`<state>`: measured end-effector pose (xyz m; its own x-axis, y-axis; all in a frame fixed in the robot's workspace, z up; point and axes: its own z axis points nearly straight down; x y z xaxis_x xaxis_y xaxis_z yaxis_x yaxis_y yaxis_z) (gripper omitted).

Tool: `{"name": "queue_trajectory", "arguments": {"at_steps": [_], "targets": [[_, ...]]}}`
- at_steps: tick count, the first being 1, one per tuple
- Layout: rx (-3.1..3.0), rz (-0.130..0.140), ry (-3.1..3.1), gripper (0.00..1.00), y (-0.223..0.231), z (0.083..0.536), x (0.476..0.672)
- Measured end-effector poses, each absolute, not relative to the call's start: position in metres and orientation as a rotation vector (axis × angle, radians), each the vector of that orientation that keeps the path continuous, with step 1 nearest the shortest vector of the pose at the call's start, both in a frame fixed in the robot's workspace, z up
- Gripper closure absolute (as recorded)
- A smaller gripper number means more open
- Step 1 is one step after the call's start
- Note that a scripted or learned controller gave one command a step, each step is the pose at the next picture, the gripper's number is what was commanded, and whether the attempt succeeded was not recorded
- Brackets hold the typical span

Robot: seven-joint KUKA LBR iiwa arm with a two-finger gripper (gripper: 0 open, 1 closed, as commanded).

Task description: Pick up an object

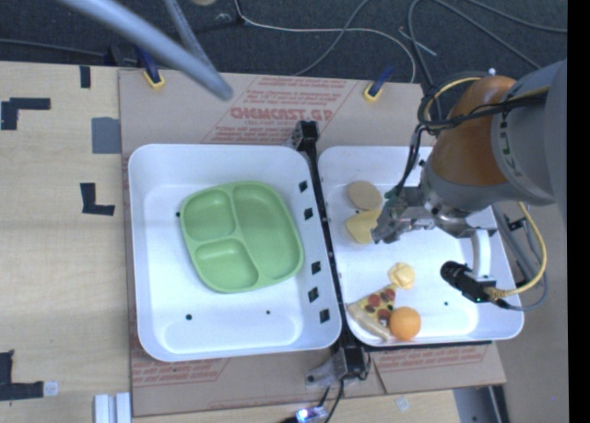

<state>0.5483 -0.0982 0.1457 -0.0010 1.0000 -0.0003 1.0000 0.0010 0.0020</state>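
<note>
The pincer [385, 228] overlaps the pale yellow piece [360, 228], hiding its right edge.

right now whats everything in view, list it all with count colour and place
bins: two, white, side by side on the bench
divided plate: one, green, in the left bin
round flat piece: one, tan, upper left of the right bin
yellow chunk: one, pale yellow, right bin, just below the tan piece, at the gripper's tip
small yellow piece: one, pale yellow, middle of the right bin
pizza slice: one, yellow with red and dark toppings, lower left corner of the right bin
orange ball: one, orange, touching the pizza slice
cardboard sheet: one, brown, under both bins
arm: one, grey with orange band, over the right bin
gripper: one, dark, beside the yellow chunk
</note>
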Motion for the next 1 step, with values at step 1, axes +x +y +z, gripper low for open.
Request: {"name": "queue_trajectory", "arguments": {"at_steps": [1], "targets": [[2.221, 0.001, 2.222, 1.0, -0.1013, 0.1907, 0.5412]]}}
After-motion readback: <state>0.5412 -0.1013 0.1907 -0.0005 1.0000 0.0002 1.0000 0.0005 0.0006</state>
